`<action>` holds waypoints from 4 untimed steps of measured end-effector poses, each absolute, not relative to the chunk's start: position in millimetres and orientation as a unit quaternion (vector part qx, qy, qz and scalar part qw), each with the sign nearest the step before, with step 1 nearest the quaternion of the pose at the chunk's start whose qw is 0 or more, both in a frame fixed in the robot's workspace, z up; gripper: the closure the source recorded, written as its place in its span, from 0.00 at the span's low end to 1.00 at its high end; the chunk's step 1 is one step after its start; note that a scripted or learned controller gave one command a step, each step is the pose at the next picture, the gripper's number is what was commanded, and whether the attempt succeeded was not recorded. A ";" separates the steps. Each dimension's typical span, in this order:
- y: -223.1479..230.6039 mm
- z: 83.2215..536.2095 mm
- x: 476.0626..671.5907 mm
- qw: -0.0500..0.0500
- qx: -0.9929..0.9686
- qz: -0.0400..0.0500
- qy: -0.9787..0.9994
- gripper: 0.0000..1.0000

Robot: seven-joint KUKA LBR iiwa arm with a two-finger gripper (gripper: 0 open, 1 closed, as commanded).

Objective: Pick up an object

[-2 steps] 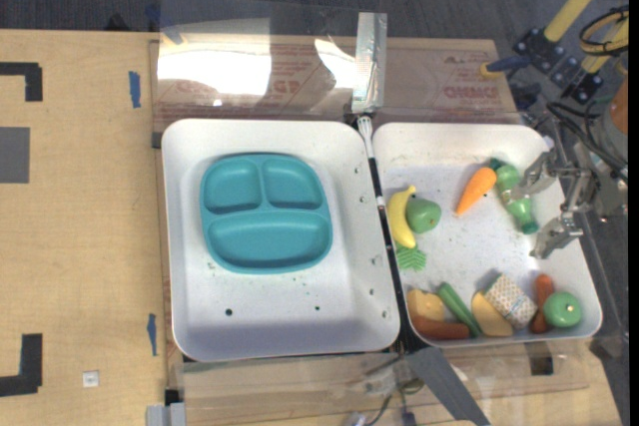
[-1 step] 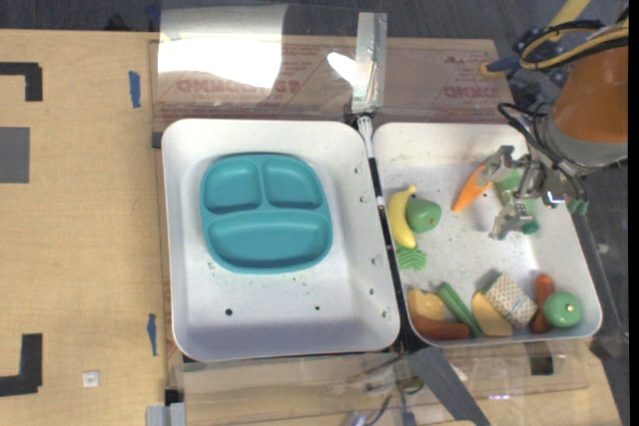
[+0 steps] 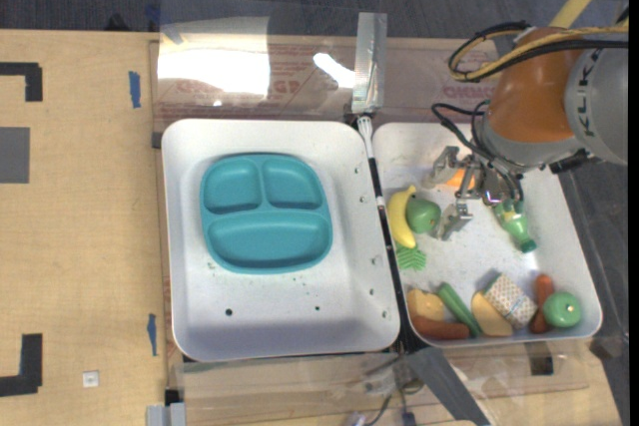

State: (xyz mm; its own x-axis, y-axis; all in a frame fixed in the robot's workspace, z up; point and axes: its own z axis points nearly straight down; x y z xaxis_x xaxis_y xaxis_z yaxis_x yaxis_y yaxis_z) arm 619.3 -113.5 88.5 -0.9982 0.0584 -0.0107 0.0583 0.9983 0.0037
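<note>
Plywood bench [image 3: 70, 214] under a fixed overhead camera, two white bins side by side. Left bin [image 3: 190, 314] carries a teal divided tray [image 3: 267, 213], nothing else of note. Right bin [image 3: 584, 264] holds the candidates: a banana [image 3: 400, 219] touching a green apple-like piece [image 3: 424, 215] near the dividing wall, a green bottle [image 3: 516, 225] further right, a green spiky piece [image 3: 412, 259] just below the banana, and a crowded cluster along the front wall.

Gripper [image 3: 461, 200] hangs low in the right bin, between the apple-like piece and the bottle. Fingers appear spread, nothing between them (metal parts are small and partly glared, so this is a reading, not a certainty).

Risks, as I judge them: closing here meets bare floor, since the tips sit in the gap between objects. A sideways correction could nudge the apple-like piece into the banana or roll the bottle away.
</note>
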 end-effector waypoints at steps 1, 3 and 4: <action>-120.7 88.2 650.2 -0.002 0.042 0.001 0.999 0.00; -110.8 89.9 580.8 0.005 0.025 -0.001 1.000 1.00; -110.5 89.3 581.4 0.006 0.025 -0.001 1.000 0.00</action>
